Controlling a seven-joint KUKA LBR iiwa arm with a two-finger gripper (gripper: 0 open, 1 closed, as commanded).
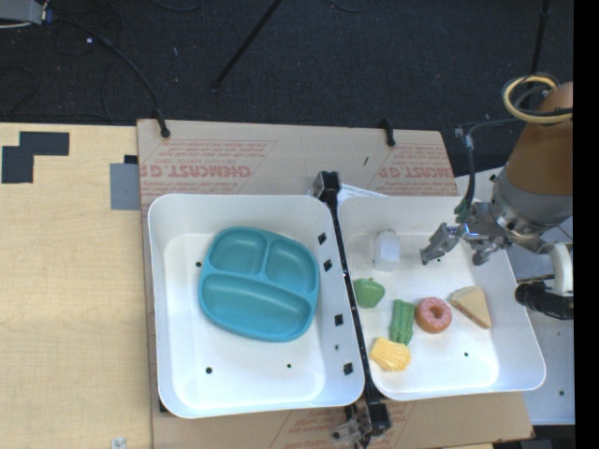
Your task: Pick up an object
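You see the pincer (pixel 460 244) spread, gripping nothing, above the right white bin (pixel 520 368). Below it lie a pink ring-shaped doughnut (pixel 433 314) and a green pod (pixel 402 322), its long axis running near-to-far.

A dark carpeted floor (pixel 309 45) fills the top of the view, speckled and nearly black. Thin black cables (pixel 112 40) curl across it on the left, and a straight dark rod (pixel 253 34) slants down from the upper middle. Below the floor lies the surface (pixel 65 297), pale wood with a light grain, evenly lit. Near its upper left corner sit a black stepped patch (pixel 33 152) and a grey rectangular patch (pixel 123 185). A flattened sheet of brown cardboard (pixel 281 162) covers the middle of the surface, printed with reddish lettering that reads backwards. Two small black clips (pixel 161 125) pin its far edge.
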